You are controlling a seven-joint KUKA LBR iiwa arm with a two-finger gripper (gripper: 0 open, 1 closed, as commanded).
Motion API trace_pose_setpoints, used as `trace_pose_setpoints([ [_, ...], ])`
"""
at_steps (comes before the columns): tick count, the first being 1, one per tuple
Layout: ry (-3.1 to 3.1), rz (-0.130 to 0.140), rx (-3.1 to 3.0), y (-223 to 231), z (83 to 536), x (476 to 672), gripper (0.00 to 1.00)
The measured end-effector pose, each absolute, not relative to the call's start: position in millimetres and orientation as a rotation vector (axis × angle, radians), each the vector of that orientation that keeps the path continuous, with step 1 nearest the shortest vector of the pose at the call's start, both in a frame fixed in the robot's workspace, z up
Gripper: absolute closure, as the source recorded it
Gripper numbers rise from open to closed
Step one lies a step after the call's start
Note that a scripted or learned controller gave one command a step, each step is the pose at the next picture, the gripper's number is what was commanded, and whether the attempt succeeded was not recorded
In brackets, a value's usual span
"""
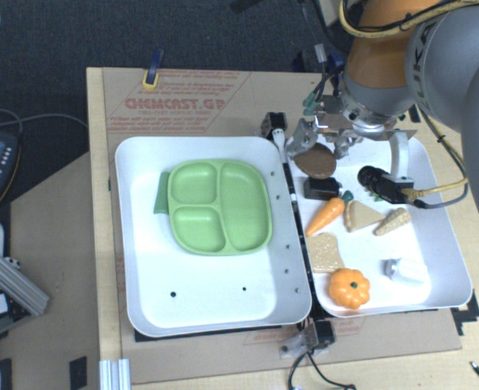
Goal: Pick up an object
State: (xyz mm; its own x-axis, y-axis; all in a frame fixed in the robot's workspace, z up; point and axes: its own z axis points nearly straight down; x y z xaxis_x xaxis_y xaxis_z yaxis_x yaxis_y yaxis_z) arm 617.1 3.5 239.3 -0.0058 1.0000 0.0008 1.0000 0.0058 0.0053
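Over the far end of the right-hand bin [438, 236], close to the wall it's sharing with the other bin, my tool [319, 139] is hanging just above a brown disc [315, 164]. Honestly I'm not able to tell how far open the tool is or whether it's got hold of anything, the view just isn't showing it. The disc is lying flat in the bin. A small black block [321, 188] is sitting just on the near side of it, and a carrot [326, 215] is lying tilted right after that, thin end pointing at the dividing wall. A pale wedge [360, 216] and a tan crusty piece [392, 222] are resting beside the carrot. A speckled cracker square [325, 253] is lying nearer the camera, and an orange pumpkin [349, 288] is standing by the near rim. Some small whitish thing [402, 270] is lying near the pumpkin, too blurry to name. Over in the left-hand bin [134, 218] a green divided plate [220, 206] is lying flat. Both bins are sitting on the table [110, 96].
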Motion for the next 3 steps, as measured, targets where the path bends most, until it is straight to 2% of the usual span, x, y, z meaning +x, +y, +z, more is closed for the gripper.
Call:
trace_pose_setpoints([
  [1,2.225,0.005,2.213,57,229,642.7,1.0],
  [2,2.222,0.003,2.217,70,220,653.6,1.0],
  [3,2.218,0.001,2.22,59,215,658.8,1.0],
])
